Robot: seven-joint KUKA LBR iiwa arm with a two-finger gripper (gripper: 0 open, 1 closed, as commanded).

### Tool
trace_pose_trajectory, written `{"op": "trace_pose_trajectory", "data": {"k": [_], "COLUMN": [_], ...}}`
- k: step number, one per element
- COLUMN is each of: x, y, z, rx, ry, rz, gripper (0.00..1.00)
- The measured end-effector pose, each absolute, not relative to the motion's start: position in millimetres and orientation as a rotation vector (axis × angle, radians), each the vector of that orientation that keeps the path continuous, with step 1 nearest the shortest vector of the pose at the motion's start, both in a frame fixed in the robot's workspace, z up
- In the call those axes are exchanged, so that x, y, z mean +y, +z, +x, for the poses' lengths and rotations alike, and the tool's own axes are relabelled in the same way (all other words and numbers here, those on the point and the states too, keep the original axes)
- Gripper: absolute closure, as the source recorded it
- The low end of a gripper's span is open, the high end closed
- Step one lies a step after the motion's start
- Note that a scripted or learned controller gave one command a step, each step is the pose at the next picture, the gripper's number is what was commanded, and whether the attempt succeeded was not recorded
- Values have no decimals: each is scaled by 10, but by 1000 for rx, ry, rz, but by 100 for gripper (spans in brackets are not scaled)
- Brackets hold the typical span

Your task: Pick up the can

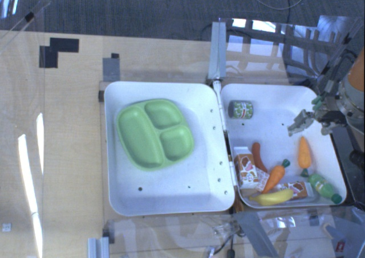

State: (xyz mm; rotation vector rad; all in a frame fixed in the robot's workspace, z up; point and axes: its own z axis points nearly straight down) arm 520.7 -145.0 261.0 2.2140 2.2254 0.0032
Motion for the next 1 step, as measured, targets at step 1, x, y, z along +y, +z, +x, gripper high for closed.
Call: {"op": "trace_pose_trajectory", "data": {"k": [1], "x": [-820], "y": [2026], "z": [5884], "rx": [2256], "ry": [4], "rz": [2183], "gripper": [0]}}
